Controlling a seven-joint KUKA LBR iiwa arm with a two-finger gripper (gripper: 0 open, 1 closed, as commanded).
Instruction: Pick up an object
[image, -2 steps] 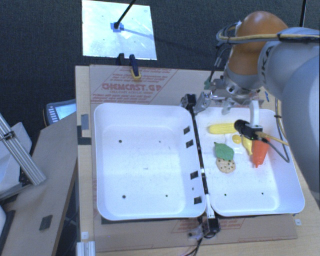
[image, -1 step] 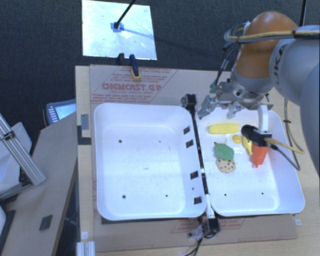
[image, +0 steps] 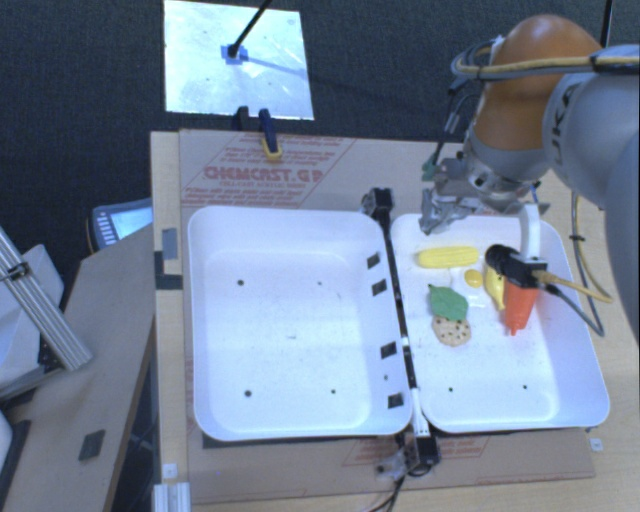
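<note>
My gripper (image: 437, 218) hangs over the far left part of the right bin (image: 570, 400), just above and behind a long yellow corn-like piece (image: 447, 257). Nothing shows in its grasp. Below the yellow piece lie a green leaf-shaped toy (image: 448, 300) and a round speckled cookie (image: 452, 332). An orange carrot-like toy (image: 518, 308) stands to the right of them, with a small yellow item (image: 494, 288) beside it.
The left bin (image: 200, 300) sits beside the right one, split from it by a black-clipped divider (image: 392, 300). A cardboard sheet (image: 270, 165) lies under both bins. The grey arm with its orange band (image: 530, 70) fills the upper right.
</note>
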